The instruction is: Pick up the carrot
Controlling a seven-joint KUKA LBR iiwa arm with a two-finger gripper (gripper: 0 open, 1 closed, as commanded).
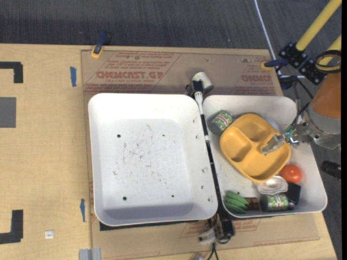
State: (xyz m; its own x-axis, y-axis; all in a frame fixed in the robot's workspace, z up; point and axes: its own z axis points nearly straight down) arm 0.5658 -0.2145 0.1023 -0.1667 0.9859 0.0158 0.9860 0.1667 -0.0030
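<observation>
Over the yellow dish (250, 145) now, gripper (272, 145) open or closed, hard to tell. Go toward the right bin (316, 191) front edge, by the orange carrot (292, 173), then pinch softly.

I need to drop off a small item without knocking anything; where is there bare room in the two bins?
The left bin offers its whole floor, bordered by its four walls. The right bin is crowded: yellow tray, can, orange-red ball, green item, dark bottle, with the pincer over the tray.
</observation>
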